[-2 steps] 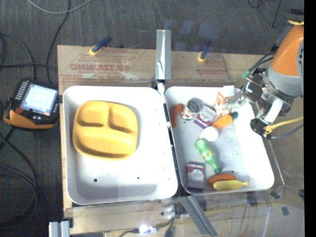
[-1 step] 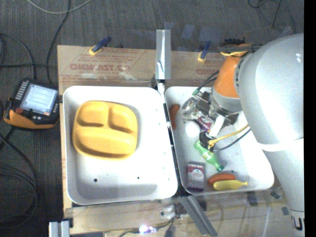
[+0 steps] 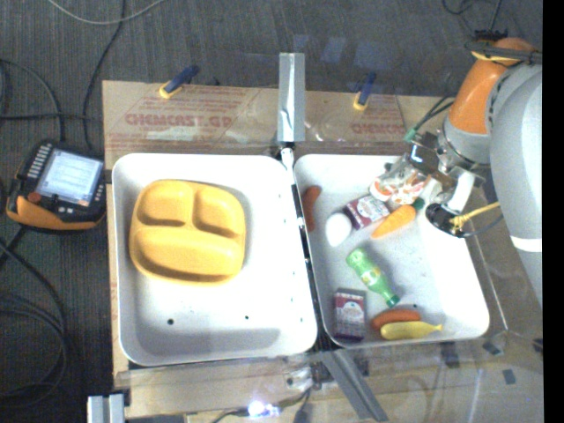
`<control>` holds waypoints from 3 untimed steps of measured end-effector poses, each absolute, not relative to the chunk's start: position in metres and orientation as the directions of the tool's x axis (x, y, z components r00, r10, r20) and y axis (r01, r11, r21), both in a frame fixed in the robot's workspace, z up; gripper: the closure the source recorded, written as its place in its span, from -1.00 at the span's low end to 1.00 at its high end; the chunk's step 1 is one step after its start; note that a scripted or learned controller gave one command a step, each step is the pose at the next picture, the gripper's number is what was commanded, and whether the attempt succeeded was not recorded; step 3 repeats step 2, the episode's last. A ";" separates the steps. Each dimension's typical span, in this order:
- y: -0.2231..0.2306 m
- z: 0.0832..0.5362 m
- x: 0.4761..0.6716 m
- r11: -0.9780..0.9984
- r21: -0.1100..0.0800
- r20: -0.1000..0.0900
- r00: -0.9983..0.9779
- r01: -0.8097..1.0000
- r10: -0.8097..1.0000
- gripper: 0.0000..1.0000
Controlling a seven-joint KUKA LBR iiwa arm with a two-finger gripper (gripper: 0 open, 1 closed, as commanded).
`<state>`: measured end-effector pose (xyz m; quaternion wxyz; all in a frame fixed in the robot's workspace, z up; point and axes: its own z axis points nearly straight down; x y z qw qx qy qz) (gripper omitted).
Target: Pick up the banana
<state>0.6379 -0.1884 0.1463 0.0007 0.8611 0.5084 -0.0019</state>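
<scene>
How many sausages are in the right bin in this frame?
2. One sausage lies against the right bin's left wall, near the white egg. The other lies near the front edge, touching the banana. Items under the gripper may hide more.

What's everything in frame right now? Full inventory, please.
tray: 1, yellow, compartmented, in the left bin
left bin: 1, white, left half of bench
right bin: 1, white, right half of bench
banana: 1, yellow, near front edge of right bin
sausage: 1, orange-red, just behind the banana, touching it
bottle: 1, green, middle of right bin
box: 1, dark red, front left of right bin
egg: 1, white, left part of right bin
carrot: 1, orange, rear of right bin
pouch: 1, maroon and white, beside the carrot
brown item: 1, rear left of right bin
pendant: 1, orange and black, on floor at left
arm: 1, grey and orange, right
hand: 1, above rear of right bin
</scene>
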 end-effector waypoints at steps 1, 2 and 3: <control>-0.119 0.093 0.585 -0.690 0.015 0.006 0.690 0.724 0.724 -1.00; -0.100 0.337 0.584 -0.740 0.001 -0.005 0.740 0.672 0.672 -1.00; -0.100 0.337 0.584 -0.740 0.001 -0.005 0.740 0.672 0.672 -1.00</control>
